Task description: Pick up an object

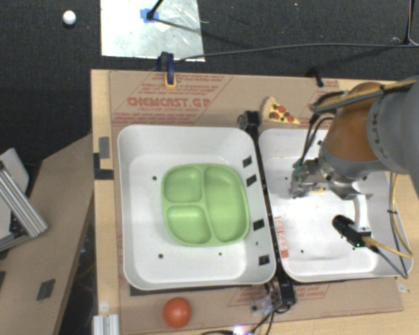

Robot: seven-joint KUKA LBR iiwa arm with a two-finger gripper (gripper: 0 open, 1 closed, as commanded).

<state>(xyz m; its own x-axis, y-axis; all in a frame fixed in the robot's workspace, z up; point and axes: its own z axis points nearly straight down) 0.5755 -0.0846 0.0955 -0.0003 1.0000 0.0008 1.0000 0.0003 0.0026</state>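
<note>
Black matting lies behind a brown board point(195, 96) printed with red lettering, which bears two shallow white bins side by side.

From the camera view, the left bin point(134, 187) sits at about 9 o'clock of the board's middle and the right bin point(321, 260) at about 3 o'clock, their inner walls just beside each other. A pale green divided plate point(206, 204) lies flat in the middle of the left bin, with two small compartments on its 9 o'clock side and one long one on its 3 o'clock side. It touches none of the bin's walls.

The grey arm point(401, 128) reaches in from 3 o'clock, its orange band point(348, 137) over the upper part of the right bin. The gripper point(303, 185) is low over the right bin's floor, toward that bin's 9 o'clock wall and well apart from the green plate. Whether it is spread or pressed together cannot be told at this slant, and nothing can be seen pinched in it.

A toy pizza slice point(280, 112) lies on the board at the right bin's 11 o'clock corner, outside the rim. An orange-red ball point(176, 312) rests on the board at 6 o'clock of the left bin. At 12 o'clock, a blue clamp point(167, 67) grips the board's far edge, with a silvery sheet point(136, 30) on the matting beyond it and a small white ball point(70, 17) further toward 10 o'clock. A ribbed metal rail point(14, 195) slants in at 9 o'clock.
</note>
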